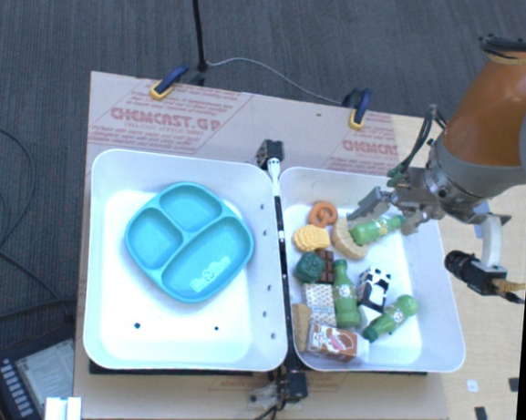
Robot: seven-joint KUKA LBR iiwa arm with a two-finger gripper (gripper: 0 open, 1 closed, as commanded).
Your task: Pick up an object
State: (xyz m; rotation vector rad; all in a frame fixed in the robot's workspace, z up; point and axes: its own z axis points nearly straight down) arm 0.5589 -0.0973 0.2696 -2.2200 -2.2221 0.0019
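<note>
Jaws (386,215) sit over the far end of the right bin (446,312), closed across a green bottle (376,229) that lies sideways between them. I judge the hold shallow: the bottle could pivot and drop. Just beside it a pretzel (323,213), a yellow waffle (313,239) and a tan slice (345,242) crowd in. Blue divided plate (189,240) occupies the left bin (105,236), well apart.

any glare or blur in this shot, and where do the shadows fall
Camera view: even, soft light; the white bins look bright but not blown out. A faint shadow lies under the blue divided plate. The arm's orange band looks slightly soft; the gripper and toy food stay fairly sharp.
</note>
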